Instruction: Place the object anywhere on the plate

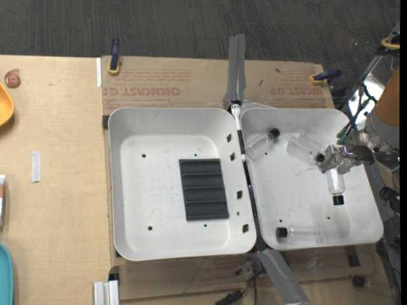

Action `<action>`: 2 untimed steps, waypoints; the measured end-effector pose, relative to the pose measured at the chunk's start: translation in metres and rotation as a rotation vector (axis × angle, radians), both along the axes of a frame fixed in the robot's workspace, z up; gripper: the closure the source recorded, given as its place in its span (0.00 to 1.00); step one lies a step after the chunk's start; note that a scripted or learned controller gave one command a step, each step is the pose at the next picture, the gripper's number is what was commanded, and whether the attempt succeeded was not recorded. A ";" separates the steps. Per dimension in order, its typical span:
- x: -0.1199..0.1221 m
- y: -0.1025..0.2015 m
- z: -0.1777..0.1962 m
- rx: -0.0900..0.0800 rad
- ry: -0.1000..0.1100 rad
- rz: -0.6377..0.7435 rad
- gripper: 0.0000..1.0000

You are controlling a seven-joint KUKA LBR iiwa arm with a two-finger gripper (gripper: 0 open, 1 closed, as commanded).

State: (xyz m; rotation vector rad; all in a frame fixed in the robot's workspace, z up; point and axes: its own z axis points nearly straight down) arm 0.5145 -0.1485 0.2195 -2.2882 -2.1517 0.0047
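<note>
In the camera view, the gripper is seen low over the right bin, just above a clear vial whose black cap points toward the near wall. Whether the gripper is released or clenched cannot be told, and a grasp on the vial cannot be confirmed. This vial is judged to be the object being picked.

For the step to be done well, the vial should be taken across its body, not at the cap, and checked as secure before it is lifted. The divider between the bins should then be cleared with height to spare.

In the left bin a dark ribbed plate is lying flat near the middle, with nothing on it. In the right bin three more clear vials are scattered: one by the divider, one beside the gripper, and one at the near wall.
</note>
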 end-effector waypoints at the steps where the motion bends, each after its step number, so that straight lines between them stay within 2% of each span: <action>1: 0.023 0.071 -0.030 0.001 0.002 0.071 1.00; 2: 0.048 0.138 -0.029 0.001 -0.001 0.497 1.00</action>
